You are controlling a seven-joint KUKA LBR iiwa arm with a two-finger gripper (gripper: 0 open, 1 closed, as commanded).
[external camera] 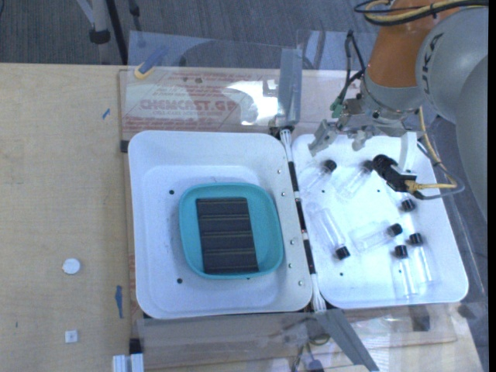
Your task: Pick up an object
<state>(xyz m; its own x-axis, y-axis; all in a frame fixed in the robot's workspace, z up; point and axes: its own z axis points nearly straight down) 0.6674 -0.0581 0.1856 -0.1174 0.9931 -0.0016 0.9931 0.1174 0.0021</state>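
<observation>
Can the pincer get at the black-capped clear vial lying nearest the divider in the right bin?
Probably yes: the vial lies apart from its neighbours, nothing over it, and the pincer hangs above the same bin.

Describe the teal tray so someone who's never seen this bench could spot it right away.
Start at the left white bin of the two shallow bins sitting side by side. The teal rounded-square plastic tray lies flat in its middle, holding a dark ribbed rectangular insert. It is the one coloured item; the right bin's clear black-capped vials are small and transparent.
</observation>
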